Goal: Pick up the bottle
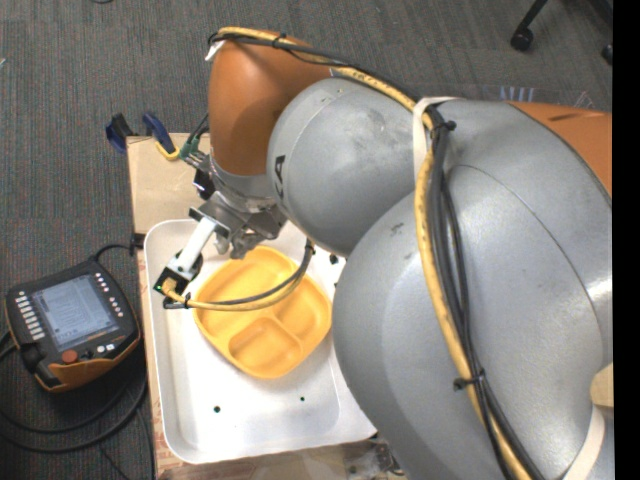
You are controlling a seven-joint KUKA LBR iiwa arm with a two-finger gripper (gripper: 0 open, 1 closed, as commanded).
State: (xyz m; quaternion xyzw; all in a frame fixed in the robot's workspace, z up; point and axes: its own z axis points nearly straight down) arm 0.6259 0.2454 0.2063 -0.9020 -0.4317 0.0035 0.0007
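My gripper (pixel 243 240) hangs low over the far end of the white bin (pixel 230 418), right at the back rim of a yellow divided plate (pixel 265 318). The orange band of the wrist stands directly above it. The bulky grey arm covers the right side of the bench and whatever lies under it.
The yellow plate lies tilted in the upper half of the bin. The near part of the bin floor shows bare white with a few small dark specks. A teach pendant (pixel 70 323) sits on the floor to the left. Blue clamps (pixel 135 128) grip the bench's far corner.
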